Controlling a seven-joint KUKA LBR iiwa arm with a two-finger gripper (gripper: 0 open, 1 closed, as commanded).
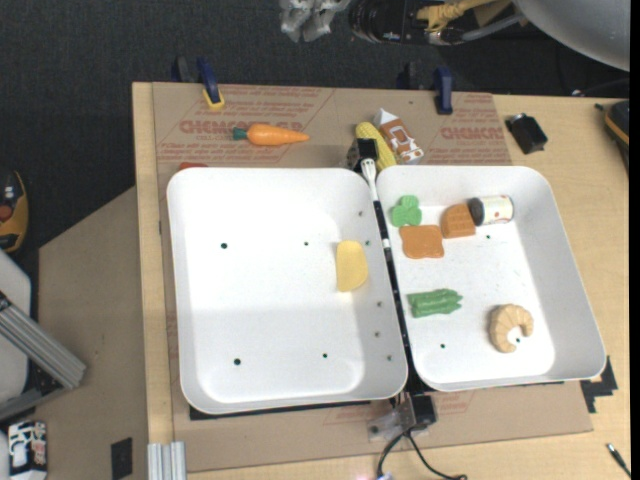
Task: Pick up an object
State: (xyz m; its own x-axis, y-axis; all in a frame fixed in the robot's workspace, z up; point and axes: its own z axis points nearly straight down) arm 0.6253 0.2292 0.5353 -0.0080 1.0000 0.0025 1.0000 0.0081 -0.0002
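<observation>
gripper (312, 8): seen as a blurry grey shape at the top edge, up past the far end of the tabletop and well away from both bins. Open or closed can't be told from this, way too smeared. Nothing is seen held in it.
arm (585, 8): only a big grey curve is caught in the top right corner.
left bin (200, 268): just one thing is carried, a pale yellow piece (351, 266) lying near the bin's right wall, roughly halfway along it.
right bin (560, 268): six small items are spread around.
far end of the right bin: a green leafy bit (405, 211) is sat just above an orange slab (422, 241); a brown block (458, 220) is parked right beside a little white cylinder (493, 209) with a dark end.
near end of the right bin: a green chunk (434, 303) is found close to the left wall, and a tan croissant-looking thing (511, 327) is set well to its right.
cardboard sheet (150, 368): laid under both bins, pinned at the far edge by two blue clamps (210, 83).
outside the bins: a carrot (272, 135) is left lying on the cardboard beyond the left bin, with a yellow item (368, 138) and a small packet (400, 138) just beside each other near the gap between the bins.
</observation>
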